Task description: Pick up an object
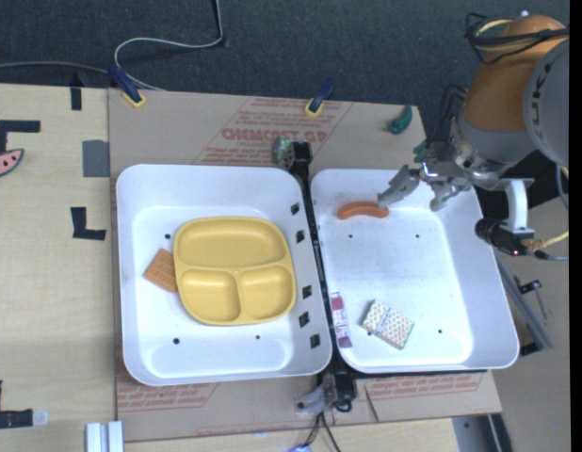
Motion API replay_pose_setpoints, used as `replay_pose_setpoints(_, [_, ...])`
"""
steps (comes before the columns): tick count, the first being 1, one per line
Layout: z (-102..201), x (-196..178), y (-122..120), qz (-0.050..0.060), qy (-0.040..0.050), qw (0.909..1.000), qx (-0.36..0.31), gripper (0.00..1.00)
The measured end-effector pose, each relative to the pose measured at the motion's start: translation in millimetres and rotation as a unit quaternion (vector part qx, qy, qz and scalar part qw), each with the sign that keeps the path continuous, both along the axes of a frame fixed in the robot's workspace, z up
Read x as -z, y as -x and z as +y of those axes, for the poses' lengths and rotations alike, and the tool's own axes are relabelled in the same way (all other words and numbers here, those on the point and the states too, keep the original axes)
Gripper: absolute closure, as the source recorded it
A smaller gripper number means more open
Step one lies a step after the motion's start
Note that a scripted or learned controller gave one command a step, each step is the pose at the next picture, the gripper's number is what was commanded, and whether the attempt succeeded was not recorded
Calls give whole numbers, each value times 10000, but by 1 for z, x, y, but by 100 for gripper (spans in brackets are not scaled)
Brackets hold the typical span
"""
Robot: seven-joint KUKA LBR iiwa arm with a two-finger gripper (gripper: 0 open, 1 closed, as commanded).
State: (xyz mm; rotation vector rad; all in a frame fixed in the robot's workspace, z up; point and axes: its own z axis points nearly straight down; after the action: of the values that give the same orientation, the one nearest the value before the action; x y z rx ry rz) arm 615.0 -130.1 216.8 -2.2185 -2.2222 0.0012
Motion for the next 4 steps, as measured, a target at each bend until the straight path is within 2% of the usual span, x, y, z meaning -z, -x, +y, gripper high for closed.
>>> replay_pose_setpoints(1, [10,100,-16,9,1,10000,-3,0])
replay_pose_setpoints(2, [11,90,-16,5,-2,10000,-8,100])
replay_pose_setpoints(3, [10,91,-16,6,-2,10000,-6,0])
replay_pose_setpoints(4, [7,131,-45,-17,1,10000,-6,0])
